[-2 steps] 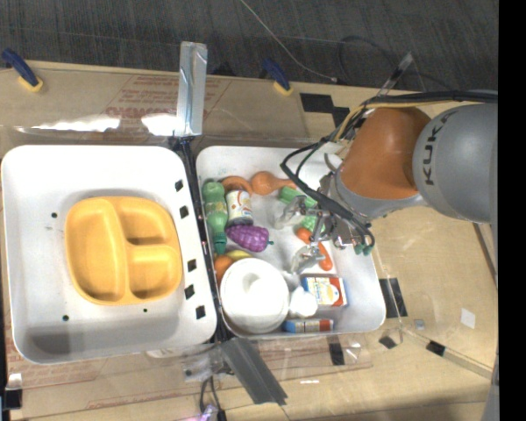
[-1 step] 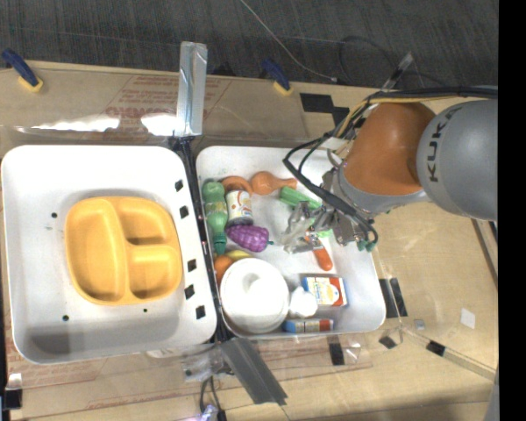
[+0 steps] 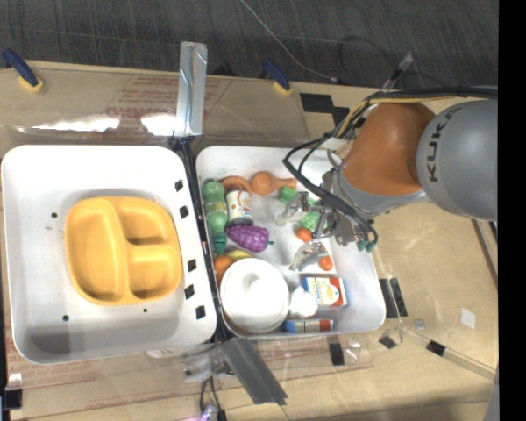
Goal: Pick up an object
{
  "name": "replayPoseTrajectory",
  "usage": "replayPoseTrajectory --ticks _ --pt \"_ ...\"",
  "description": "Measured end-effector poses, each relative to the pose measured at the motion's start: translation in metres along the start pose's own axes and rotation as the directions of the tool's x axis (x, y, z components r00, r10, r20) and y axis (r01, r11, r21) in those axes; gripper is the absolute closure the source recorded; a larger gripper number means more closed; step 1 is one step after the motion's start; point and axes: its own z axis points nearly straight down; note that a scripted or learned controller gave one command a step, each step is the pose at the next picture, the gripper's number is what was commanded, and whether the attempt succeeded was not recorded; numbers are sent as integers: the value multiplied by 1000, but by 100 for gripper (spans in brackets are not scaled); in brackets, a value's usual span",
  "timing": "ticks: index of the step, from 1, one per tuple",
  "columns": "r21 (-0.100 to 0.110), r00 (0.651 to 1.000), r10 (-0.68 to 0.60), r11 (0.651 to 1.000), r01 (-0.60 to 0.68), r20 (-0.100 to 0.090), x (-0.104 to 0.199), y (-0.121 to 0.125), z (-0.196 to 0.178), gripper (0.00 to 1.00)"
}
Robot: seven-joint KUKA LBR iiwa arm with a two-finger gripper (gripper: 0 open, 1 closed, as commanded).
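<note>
The grey arm (image 3: 460, 156) with its orange band (image 3: 381, 152) reaches in from the right and bends down over the right-hand white bin (image 3: 368, 274), where the gripper (image 3: 314, 246) sits low among the clutter, near the middle of that bin's right half; how wide it stands and whether it has hold of anything cannot be told from this slanted look, since cables and metal parts crowd the spot. The things to pick from all lie in this bin: a purple bunch of grapes (image 3: 247, 235) toward the centre, a green bottle-like item (image 3: 216, 204) along the left wall, a small can with a red label (image 3: 238, 204) beside it, an orange piece (image 3: 263, 182) near the far wall, a white bowl (image 3: 254, 295) turned over at the near left corner, and a small carton with red and blue print (image 3: 324, 290) just right of the bowl. A small orange and green toy (image 3: 308, 226) lies just beside the gripper. The left white bin (image 3: 35, 323) carries a yellow divided tray (image 3: 124, 248), well apart from the arm
</note>
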Motion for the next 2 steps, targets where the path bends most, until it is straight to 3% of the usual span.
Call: replayPoseTrajectory --ticks 1,2 --pt "-2 994 110 994 -110 -5 16 -11 10 0" --pt "-2 989 149 989 -149 -6 26 -6 11 0"
